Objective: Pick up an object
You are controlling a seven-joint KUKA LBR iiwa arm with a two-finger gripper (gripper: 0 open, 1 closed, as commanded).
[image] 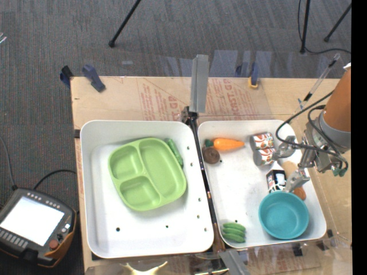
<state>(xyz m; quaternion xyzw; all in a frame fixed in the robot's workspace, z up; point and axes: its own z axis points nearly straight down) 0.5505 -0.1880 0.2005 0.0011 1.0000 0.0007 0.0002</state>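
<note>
So far nothing has been lifted, as far as I can judge: every object I can see lies on a bin floor. Nearest to me, in the right bin (229, 211), a green pea pod (234, 231) sits at the front edge and a teal bowl (283, 215) fills the front right corner. Just behind the bowl lies a small dark can (276, 180), with something orange peeking out beside the bowl's rim. The hand (292, 166) hangs low over this spot, its two fingers spread apart, one reaching toward a pair of red and white cans (262, 148) and the other pointing down near the dark can. Nothing sits between the fingers, so it holds no object. Farther back, a carrot (227, 144) and a small brown round thing (211, 155) lie near the divider. Across in the left bin (94, 199), a green divided plate (148, 173) rests flat with a green piece against its rim. By my reckoning the whole pick is left to do: close on one item, likely a can, and raise it.
</note>
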